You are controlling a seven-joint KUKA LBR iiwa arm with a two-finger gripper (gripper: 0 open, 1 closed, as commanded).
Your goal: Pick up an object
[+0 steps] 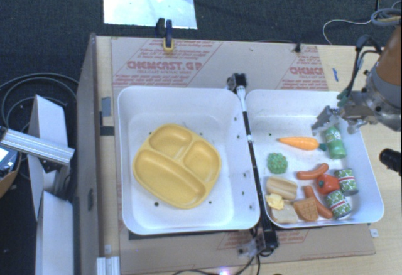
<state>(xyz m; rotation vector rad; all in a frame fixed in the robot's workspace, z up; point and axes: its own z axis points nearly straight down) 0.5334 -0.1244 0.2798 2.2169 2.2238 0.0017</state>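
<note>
My gripper (336, 124) hangs over the right bin (364, 167) near its far right side, open, with nothing between its fingers. A green bottle (334, 143) lies just below it, its top close under the fingertips. An orange carrot (299, 142) lies to the left of the bottle. Further forward are a green broccoli (277, 162), a red sausage (312, 172), a red pepper (326, 183) and two striped cans (347, 181) (340, 204). Bread pieces (281, 188) and a toast slice (307, 210) fill the front left corner.
The left bin (135, 110) holds a yellow sectioned plate (177, 165). A black divider clip (239, 83) sits where the two bins meet at the back. The grey arm with cables (383, 73) enters from the right above the right bin's wall.
</note>
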